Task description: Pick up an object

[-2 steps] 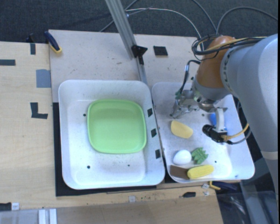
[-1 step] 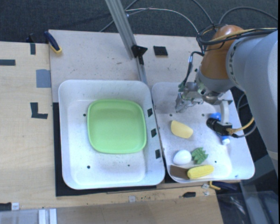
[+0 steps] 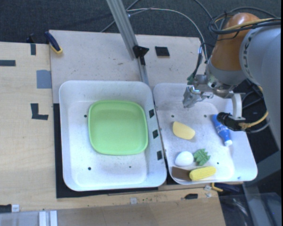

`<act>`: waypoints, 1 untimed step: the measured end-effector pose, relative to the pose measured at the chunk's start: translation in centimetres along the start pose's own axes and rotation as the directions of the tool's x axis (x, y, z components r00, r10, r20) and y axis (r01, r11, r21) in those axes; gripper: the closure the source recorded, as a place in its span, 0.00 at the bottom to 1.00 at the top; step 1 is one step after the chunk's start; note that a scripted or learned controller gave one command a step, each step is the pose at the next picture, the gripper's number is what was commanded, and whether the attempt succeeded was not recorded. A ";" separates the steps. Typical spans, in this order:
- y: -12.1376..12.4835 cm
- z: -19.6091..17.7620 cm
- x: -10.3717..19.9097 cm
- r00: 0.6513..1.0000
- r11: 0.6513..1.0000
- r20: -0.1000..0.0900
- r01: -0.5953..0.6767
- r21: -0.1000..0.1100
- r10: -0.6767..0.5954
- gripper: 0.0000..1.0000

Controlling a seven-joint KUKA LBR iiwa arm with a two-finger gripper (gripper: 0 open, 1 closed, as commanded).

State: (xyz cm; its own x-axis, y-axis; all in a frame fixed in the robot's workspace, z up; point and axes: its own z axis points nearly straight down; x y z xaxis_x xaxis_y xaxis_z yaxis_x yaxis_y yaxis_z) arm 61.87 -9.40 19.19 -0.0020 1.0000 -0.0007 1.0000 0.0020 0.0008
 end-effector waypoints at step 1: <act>0.1 -5.0 0.1 1.000 1.000 0.000 0.000 0.001 0.000 1.00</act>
State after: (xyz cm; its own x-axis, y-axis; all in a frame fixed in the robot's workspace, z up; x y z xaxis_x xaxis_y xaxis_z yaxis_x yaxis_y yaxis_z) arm 61.94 -9.34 24.20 -0.0016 1.0000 -0.0007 1.0000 0.0016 0.0000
